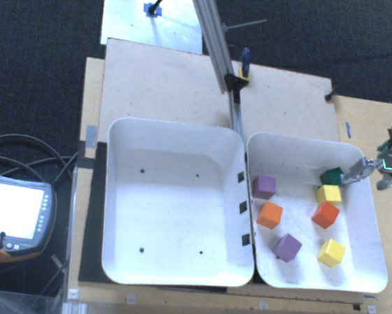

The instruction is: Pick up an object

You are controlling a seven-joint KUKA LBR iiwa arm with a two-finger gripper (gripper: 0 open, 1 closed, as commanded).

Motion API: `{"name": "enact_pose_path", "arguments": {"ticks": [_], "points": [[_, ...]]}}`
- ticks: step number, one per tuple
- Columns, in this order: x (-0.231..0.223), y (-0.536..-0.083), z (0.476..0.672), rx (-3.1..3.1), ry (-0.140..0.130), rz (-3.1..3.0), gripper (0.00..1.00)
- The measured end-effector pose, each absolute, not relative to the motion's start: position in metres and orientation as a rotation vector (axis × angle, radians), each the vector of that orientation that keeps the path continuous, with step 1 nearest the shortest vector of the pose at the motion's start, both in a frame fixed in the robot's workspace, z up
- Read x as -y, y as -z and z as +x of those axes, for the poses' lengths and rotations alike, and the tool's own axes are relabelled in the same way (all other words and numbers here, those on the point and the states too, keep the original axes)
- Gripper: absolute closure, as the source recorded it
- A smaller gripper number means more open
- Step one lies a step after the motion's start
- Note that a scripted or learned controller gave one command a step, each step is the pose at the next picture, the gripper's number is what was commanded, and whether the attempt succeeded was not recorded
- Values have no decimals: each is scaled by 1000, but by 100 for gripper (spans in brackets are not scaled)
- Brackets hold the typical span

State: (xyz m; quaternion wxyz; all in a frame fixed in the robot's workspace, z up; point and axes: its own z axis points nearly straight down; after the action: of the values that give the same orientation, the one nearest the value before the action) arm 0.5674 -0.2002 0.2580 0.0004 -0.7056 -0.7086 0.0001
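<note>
grey-and-orange teach pendant off the bench at 8 o'clock | right white plastic bin holds 7 small cubes: 2 purple, 2 orange, 2 yellow, 1 green cube | left white plastic bin alongside | two-finger metal gripper at 3 o'clock, tip touching the green cube's right side, yellow cube crowding just below; grip state cannot be told
</note>
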Motion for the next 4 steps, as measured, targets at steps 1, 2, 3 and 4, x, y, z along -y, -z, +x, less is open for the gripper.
{"name": "enact_pose_path", "arguments": {"ticks": [1,2,3,4], "points": [[200,-260,568,2229,2,-2217,0],[202,-216,575,2224,-2,-2217,0],[202,-174,576,2223,-2,-2218,0],[202,-132,582,2224,-1,-2217,0]]}}
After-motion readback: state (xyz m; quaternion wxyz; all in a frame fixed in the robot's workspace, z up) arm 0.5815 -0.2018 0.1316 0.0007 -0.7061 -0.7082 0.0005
